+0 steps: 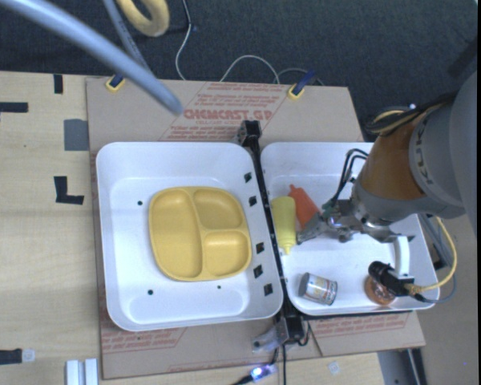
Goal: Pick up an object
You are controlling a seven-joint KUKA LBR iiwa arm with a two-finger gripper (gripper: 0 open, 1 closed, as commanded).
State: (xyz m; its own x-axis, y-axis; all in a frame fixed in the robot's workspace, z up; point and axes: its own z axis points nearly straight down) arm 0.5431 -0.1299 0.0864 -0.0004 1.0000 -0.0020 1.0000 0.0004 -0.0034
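Arm (397, 175) hangs over right bin (349, 265); gripper (314, 228) low, just beside orange carrot (303, 202) and yellow piece (284, 223). Gripper opening: I cannot tell. Risk I see: crowded pair, carrot gets shoved aside, not grasped.

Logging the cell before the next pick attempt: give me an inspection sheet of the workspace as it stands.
Surface: left bin and right bin, side by side on a cardboard sheet.
Job's things: in the right bin, a yellow object with an orange object against it, and a metal can near the front wall.
Clutter: yellow divided plate in the left bin.
Grippers: gripper low in the right bin, beside the orange object.
Cables: thin white cable looping past the cardboard's far edge.
Surroundings: grey pole crossing the upper left.
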